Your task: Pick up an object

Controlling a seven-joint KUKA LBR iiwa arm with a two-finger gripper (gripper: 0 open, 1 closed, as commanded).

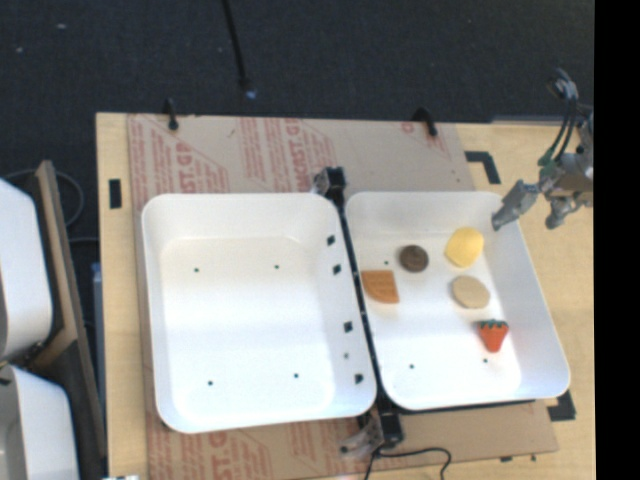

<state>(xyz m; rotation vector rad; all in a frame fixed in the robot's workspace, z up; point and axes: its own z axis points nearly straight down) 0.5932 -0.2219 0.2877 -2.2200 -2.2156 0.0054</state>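
Tool (pixel 533 206) at the right bin's (pixel 530 368) upper right rim, fingers spread, gripping nothing. Inside that bin — yellow lump (pixel 464 246), brown disc (pixel 414 258), orange wedge (pixel 380 286), beige disc (pixel 470 292), red strawberry toy (pixel 492 335) — all well apart from the tool.

Even, bright overhead light; white bins (pixel 250 218) glare slightly, soft focus.

Gripper (pixel 533 208) at far right, fingers spread apart w/ nothing between, pointing down.
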